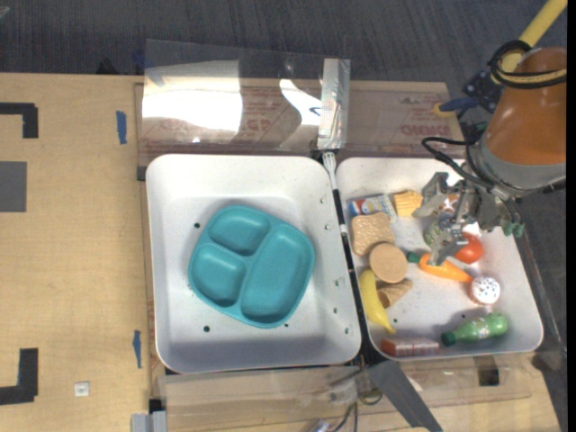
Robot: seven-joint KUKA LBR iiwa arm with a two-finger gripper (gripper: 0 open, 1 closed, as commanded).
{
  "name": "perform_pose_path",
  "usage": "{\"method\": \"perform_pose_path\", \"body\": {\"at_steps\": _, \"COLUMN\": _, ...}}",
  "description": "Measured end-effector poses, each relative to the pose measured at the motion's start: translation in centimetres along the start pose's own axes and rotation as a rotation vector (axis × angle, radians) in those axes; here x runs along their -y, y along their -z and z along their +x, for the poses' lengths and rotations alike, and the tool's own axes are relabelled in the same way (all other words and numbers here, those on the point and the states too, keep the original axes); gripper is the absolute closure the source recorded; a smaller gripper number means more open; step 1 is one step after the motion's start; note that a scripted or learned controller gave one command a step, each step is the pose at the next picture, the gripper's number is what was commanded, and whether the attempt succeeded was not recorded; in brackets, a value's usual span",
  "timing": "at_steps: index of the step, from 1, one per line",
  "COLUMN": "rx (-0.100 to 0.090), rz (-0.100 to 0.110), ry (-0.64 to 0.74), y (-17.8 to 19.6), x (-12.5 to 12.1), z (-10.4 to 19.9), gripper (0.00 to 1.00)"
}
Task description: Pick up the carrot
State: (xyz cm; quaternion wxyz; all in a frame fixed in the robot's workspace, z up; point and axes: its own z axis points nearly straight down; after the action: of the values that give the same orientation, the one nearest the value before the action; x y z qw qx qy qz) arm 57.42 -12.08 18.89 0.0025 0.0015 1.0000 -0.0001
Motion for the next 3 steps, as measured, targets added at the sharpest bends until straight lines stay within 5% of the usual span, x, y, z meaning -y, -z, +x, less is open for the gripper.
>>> {"method": "perform_pose_path", "body": {"at_steps": 1, "rx": 0.005, "rz": 0.001, "ry": 0.111, "y": -9.2, "x": 0.6, "z": 2.1, "gripper": 0.0}}
{"method": "perform_pose_path", "body": {"at_steps": 2, "rx": 0.01, "rz": 0.002, "ry": 0.113, "y": -8.2, "x": 0.5, "z": 1.9, "gripper": 1.0}}
{"method": "perform_pose_path", "body": {"at_steps": 3, "rx": 0.009, "rz": 0.001, "ry": 0.113, "y": -8.2, "x": 0.4, "z": 2.0, "gripper": 0.0}}
